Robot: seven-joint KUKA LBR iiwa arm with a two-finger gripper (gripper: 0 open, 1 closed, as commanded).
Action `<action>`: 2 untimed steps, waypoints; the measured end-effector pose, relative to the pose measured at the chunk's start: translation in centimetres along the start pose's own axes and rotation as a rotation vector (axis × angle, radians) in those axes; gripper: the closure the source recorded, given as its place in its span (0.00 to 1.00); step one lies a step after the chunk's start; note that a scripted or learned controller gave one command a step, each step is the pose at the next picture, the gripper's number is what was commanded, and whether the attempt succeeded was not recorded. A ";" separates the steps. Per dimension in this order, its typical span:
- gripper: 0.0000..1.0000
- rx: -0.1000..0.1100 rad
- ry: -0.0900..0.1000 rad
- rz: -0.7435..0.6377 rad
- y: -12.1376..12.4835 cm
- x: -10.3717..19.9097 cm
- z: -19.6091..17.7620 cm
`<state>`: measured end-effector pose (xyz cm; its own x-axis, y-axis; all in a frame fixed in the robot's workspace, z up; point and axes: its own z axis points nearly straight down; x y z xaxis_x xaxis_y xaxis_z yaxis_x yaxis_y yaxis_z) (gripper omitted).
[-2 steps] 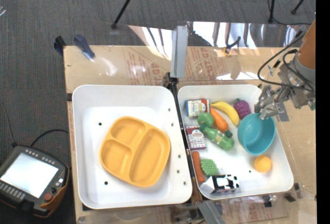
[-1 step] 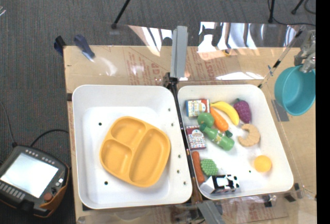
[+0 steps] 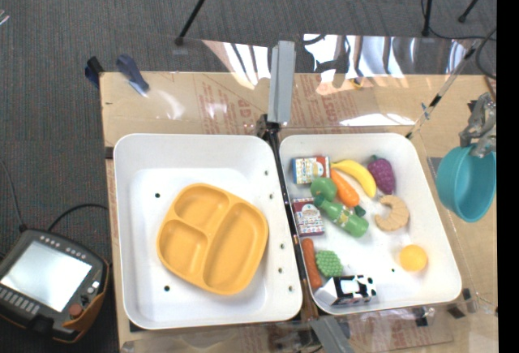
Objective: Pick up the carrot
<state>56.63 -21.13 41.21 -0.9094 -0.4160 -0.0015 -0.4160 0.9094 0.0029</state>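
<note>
The carrot, a short orange piece, lies in the right bin near its far middle. It is wedged between a yellow banana on its right and a green pepper on its left. Its near end touches a green bottle-shaped toy. The top of the carrot is uncovered.
The right bin also holds purple grapes, two small cartons, a tan biscuit, an orange ball, a red-orange stick, a green lump and a cow-print box. A yellow divided plate sits in the left bin. A teal bowl hangs at the right.
</note>
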 end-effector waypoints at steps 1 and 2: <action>1.00 -0.009 0.006 -0.303 1.0 1.5 18.5; 1.00 0.007 -0.004 -0.623 2.3 5.2 1.5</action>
<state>50.93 -21.22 39.67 -0.4958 -0.8684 -0.0048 -0.8684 0.4958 -0.0066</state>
